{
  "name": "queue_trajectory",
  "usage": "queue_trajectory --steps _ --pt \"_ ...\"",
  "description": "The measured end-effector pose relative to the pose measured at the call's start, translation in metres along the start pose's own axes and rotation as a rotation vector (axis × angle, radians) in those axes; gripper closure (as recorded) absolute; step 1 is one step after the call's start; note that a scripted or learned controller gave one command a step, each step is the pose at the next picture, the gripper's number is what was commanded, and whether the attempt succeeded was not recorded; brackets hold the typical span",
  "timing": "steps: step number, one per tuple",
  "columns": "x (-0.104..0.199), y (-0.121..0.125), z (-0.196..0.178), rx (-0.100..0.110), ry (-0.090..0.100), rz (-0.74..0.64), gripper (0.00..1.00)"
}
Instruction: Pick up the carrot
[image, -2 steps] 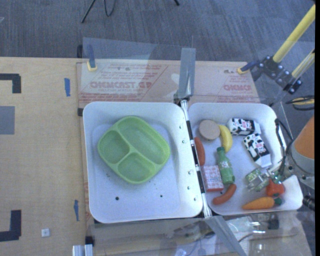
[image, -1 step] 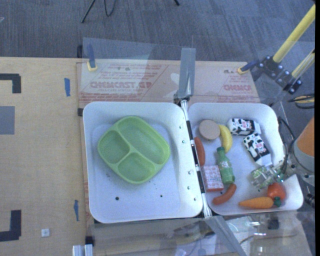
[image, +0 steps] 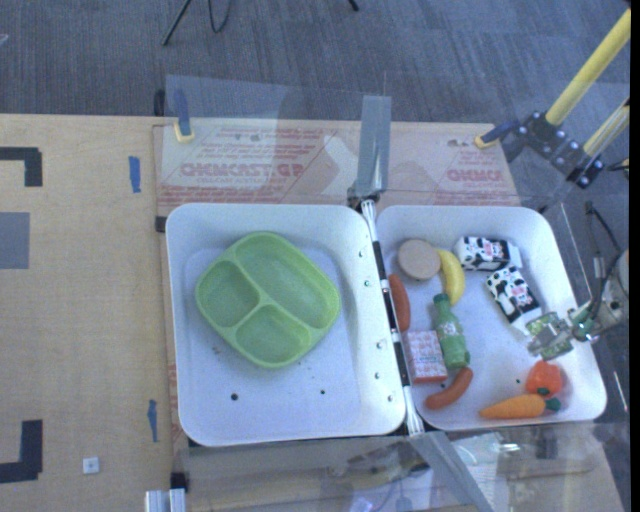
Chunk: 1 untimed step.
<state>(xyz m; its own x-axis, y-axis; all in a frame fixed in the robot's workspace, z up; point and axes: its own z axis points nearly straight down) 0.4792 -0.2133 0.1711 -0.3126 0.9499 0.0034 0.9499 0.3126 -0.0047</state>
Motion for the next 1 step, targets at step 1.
queue_trajectory --steps 1 --pt "-0.0096 0.0232 0.0071 -0.002 -0.002 -0.301 1.0"
